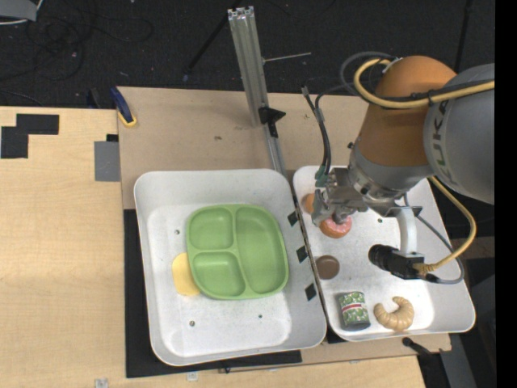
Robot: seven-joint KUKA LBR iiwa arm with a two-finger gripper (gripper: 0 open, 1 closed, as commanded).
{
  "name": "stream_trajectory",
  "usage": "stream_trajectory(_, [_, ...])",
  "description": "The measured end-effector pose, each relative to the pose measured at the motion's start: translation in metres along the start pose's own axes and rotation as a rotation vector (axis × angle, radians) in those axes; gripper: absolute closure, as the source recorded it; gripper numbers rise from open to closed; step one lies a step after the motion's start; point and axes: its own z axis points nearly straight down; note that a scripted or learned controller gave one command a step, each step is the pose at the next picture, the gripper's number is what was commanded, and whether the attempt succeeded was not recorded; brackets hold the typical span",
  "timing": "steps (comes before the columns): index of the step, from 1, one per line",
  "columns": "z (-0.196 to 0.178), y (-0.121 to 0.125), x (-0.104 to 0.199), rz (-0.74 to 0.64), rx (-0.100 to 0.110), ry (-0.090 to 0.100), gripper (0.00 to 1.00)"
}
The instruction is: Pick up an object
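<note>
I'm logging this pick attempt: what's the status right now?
Hand down in right bin, over pink donut; grip not confirmed. Brown disc, green can, croissant lie nearby, apart.

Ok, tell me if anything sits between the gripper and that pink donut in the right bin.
Nothing visible does. The gripper is right over the pink donut, already overlapping its top edge. The brown disc lies nearer the camera, and the can and croissant sit farther off.
</note>
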Motion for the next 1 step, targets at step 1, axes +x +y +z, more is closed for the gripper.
stream_trajectory(1, [-0.0021, -0.0072, 0.0577, 0.0, 0.0, -0.001, 1.0])
